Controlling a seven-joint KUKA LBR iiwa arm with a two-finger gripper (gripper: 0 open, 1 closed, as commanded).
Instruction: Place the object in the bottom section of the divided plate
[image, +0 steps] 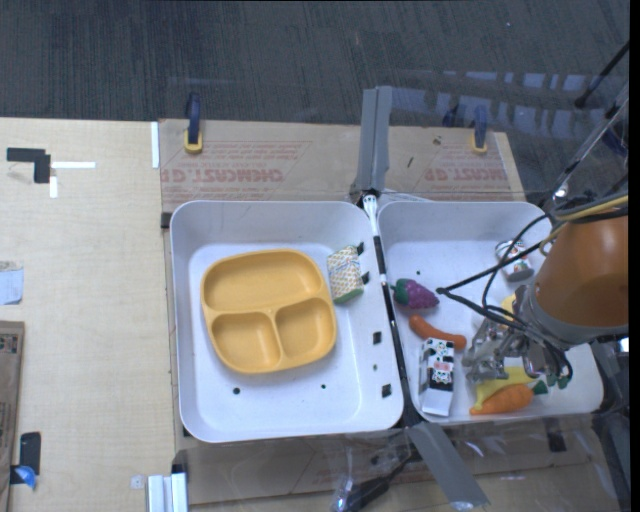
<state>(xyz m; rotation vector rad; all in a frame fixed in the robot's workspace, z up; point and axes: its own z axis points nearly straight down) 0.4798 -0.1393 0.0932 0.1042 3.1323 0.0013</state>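
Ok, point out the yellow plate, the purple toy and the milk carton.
Plate (268, 275): camera view, floor of its large section.
Purple toy (417, 295): camera view, its purple body.
Milk carton (437, 365): camera view, its printed front.

Divided plate (268, 308) lies clear; waffle toy (344, 272) seemingly touches its rim.

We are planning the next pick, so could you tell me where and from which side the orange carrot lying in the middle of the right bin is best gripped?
Grip the carrot across its middle, coming straight down from above. It lies flat and slim, slanting down to the right, so the fingers should close across its narrow width. The purple toy above it and the black-and-white carton below it sit close, so a top approach looks safest.
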